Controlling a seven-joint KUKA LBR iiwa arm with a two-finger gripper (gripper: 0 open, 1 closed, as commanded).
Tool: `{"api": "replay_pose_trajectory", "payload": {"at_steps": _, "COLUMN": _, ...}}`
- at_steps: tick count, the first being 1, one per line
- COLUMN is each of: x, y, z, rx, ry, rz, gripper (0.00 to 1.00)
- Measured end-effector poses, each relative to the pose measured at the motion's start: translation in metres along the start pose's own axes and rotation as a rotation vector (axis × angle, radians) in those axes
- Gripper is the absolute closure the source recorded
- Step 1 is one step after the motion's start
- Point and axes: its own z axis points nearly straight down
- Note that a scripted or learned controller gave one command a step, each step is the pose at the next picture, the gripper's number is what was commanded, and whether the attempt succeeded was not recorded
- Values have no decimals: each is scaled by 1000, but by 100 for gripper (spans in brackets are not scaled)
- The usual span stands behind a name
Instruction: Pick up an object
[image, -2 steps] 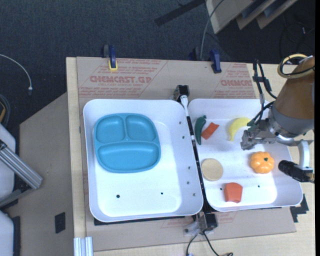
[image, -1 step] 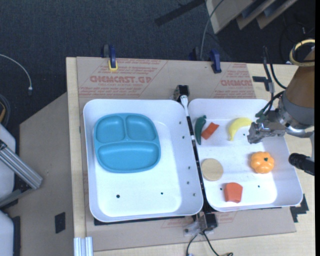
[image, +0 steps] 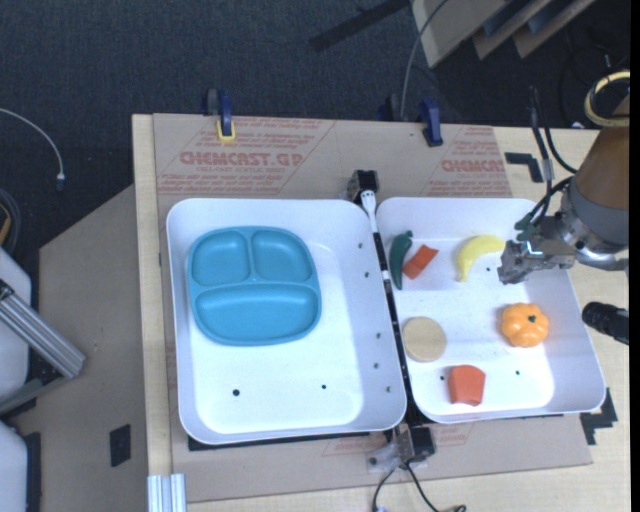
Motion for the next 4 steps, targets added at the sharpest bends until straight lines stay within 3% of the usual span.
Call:
{"api": "replay_pose_trajectory", "payload": {"at_steps": 3, "x": 164, "y": -5, "z": -19, "rx": 2, "ry": 4, "rz": -6, "gripper": 100}}
{"api": "replay_pose_trajectory", "payload": {"at_steps": 4, "x": 217, "y": -11, "z": -4, "rx": 9, "ry": 3, "rz": -5, "gripper": 100}}
